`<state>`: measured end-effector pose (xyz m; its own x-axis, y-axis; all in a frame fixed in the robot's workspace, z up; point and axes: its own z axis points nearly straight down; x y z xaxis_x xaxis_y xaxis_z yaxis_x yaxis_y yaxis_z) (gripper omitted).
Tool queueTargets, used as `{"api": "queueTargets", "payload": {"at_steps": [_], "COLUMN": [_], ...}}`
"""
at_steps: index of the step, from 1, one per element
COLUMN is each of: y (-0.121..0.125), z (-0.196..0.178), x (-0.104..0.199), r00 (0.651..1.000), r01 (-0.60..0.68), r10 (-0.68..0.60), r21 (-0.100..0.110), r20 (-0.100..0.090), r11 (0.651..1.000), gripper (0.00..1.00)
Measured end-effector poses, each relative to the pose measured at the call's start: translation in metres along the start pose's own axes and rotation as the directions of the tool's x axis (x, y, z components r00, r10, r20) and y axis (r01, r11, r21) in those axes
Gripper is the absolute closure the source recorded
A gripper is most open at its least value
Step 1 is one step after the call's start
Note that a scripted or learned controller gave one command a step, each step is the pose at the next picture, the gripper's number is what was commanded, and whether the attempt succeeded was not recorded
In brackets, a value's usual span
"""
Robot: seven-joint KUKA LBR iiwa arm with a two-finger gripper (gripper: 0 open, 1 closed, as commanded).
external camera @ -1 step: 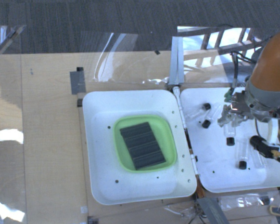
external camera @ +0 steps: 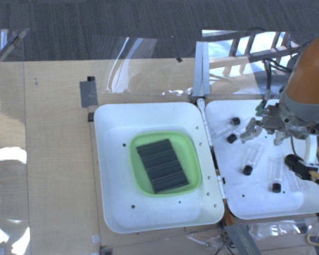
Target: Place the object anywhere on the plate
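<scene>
From my console I see the table [external camera: 54, 187] carrying two white bins side by side. The left bin [external camera: 116, 210] fills the middle of the frame, and the right bin [external camera: 253, 202] sits against it toward the right edge. The green plate [external camera: 192, 152] lies in the centre of the left bin. A dark ribbed block [external camera: 162, 166] rests flat on it, turned slightly off square and inside the plate's rim. The arm [external camera: 309, 76] comes in from the upper right, with its orange band over the far corner of the right bin. The gripper [external camera: 260, 134] hangs over the upper part of that bin. As far as I can make out, the jaws stand apart, with bare white bin floor between them and nothing held. Four clear vials with black caps lie loose on the floor of the right bin, well apart from the plate. One vial [external camera: 235, 121] is near the bin's upper left. A second vial [external camera: 231, 138] lies just below it, close to the left jaw. A third vial [external camera: 247, 170] lies at mid-bin, its clear body slanting up toward the gripper. A fourth vial [external camera: 276, 187] lies lower right, with its body pointing up the frame. None of them touches the jaws.
</scene>
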<state>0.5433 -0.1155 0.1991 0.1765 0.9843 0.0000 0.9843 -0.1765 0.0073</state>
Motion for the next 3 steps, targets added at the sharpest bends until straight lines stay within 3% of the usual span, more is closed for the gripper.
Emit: {"api": "queueTargets", "payload": {"at_steps": [1,2,3], "y": [-0.001,-0.040,-0.043], "z": [-0.108,-0.128,-0.053], "x": [-0.086,-0.082,-0.069], "r00": [1.000,0.997,0.994], "r01": [-0.023,-0.079,-0.108], "r10": [0.023,0.079,0.108], "r21": [-0.004,-0.001,0.003], "r20": [0.002,0.002,0.001], "r11": [1.000,0.997,0.994], "gripper": [0.00,0.00,0.00]}}
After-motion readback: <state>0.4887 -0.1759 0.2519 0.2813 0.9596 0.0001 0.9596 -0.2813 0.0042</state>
